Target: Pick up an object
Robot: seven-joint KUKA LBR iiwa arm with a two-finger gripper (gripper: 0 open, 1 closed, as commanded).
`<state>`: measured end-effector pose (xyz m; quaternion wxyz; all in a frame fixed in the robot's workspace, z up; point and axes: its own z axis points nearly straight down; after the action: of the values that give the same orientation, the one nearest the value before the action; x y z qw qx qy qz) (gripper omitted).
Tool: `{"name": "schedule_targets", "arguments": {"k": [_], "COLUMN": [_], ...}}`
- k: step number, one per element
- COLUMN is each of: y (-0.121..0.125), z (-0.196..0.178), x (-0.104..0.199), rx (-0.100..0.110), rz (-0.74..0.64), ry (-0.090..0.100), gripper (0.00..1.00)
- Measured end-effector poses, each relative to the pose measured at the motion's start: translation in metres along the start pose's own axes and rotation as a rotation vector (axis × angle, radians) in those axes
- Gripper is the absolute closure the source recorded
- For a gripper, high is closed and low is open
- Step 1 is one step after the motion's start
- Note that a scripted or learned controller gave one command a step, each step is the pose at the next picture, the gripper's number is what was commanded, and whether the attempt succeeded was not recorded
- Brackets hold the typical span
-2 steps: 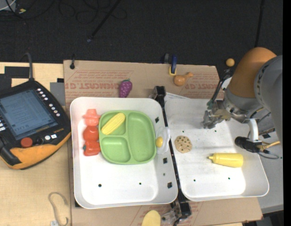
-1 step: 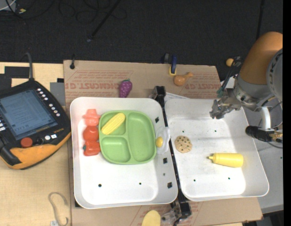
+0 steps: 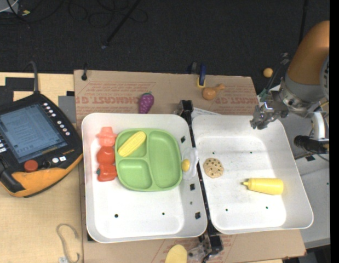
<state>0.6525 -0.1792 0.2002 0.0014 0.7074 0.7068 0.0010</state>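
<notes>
Two shallow white plastic bins are seen side by side on the bench. In the right bin (image 3: 300,207) a yellow plastic mustard bottle (image 3: 264,186) is laid on its side, well apart from a round tan cookie with dark chips (image 3: 213,167). The grey two-finger gripper (image 3: 260,118) is held over that bin's far right corner; whether it is spread or closed cannot be told. In the left bin (image 3: 103,223) a green divided plate (image 3: 150,163) is set, with a yellow corn cob (image 3: 131,143) laid in one compartment and a red toy figure (image 3: 106,155) beside it.
</notes>
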Motion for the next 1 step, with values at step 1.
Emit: {"name": "schedule_targets", "arguments": {"k": [1], "y": [0.0002], "z": [-0.0295], "x": [-0.0024], "rx": [0.001], "rz": [0.000], "ry": [0.000], "gripper": [1.00]}}
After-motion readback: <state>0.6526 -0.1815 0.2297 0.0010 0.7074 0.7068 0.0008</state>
